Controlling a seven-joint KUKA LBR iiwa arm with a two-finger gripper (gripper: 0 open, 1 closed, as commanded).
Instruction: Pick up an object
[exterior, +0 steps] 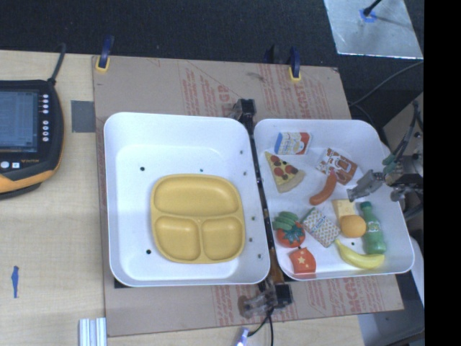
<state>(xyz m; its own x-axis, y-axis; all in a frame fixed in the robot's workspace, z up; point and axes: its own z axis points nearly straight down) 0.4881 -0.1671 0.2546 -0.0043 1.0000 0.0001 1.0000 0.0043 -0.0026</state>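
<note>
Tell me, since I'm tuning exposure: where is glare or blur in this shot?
Camera view: the left white bin looks washed out along its lit left wall; the gripper at the right white bin's edge is soft and blurred; the yellow divided plate stays evenly lit.

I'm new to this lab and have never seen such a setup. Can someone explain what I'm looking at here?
One camera looks down at a slant on a bench with two shallow white bins. The left white bin holds a yellow three-compartment plastic plate. The right white bin holds toy food: a pizza slice, a red sausage, a yellow banana, an orange, a green bottle and small cartons. The robot arm's metal two-finger gripper reaches in from the right, above that bin's edge, holding nothing visible. The black-and-orange control tablet lies at the far left.
</note>
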